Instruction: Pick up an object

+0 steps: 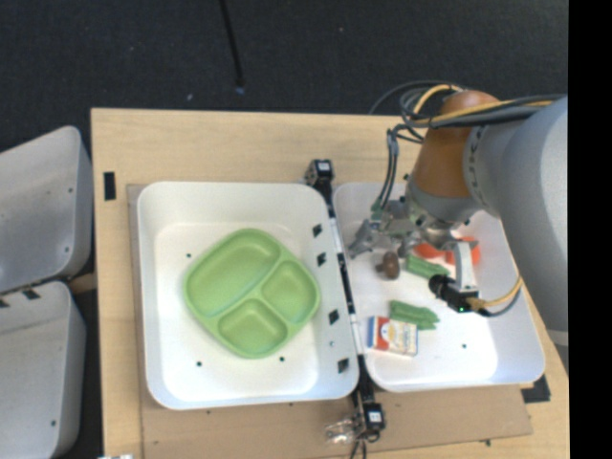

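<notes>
1. The arm (478, 161) reached down into the right bin (478, 361), the one holding the loose objects, so the end effector (389, 256) sat low among them, near the divider (337, 275) between the two bins.
2. A small brown object (389, 266) lay directly beneath the end effector and looked like the likeliest target. Whether the end effector was apart, together or clamped on that object could not be told, since the wrist hid it.
3. Measured from the brown object, a red-and-white item (449, 253) lay just beside it, away from the divider. A green piece (413, 314) lay near it toward the front of the bench (229, 127), and a small printed carton (394, 337) sat a little farther that way.
4. The left bin (153, 352) held only a green compartment plate (251, 293), well apart from the brown object and across the divider, so it played no part in the pick.
5. Room was tight on the divider side of the brown object, where a sideways slip could strike the bin wall. Bare bin floor opened toward the front right corner, and a straight upward lift looked least obstructed.
</notes>
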### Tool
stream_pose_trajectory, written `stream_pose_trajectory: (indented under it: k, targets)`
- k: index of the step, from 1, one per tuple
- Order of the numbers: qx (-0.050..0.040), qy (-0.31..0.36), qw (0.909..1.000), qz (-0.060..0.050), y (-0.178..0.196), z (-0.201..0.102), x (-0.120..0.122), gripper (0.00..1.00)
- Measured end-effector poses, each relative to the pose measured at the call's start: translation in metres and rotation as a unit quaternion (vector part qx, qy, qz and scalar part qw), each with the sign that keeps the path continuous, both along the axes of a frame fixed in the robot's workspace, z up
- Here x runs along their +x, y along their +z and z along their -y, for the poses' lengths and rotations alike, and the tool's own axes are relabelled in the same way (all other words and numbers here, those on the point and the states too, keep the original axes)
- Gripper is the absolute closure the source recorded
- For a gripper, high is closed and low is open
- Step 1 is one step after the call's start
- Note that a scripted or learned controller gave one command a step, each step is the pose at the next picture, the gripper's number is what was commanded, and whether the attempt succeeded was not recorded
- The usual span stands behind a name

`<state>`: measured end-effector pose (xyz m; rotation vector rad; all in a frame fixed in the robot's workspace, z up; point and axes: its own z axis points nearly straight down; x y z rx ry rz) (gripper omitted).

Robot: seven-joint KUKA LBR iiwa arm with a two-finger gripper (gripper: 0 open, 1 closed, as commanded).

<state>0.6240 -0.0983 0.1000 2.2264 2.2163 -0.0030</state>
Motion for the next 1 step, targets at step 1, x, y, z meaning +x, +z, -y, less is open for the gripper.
stream_pose_trajectory:
  k: [1]
  targets:
    - [-0.0002, -0.002, 1.0000, 0.002, 0.0123, 0.0014, 0.0010, 1.00]
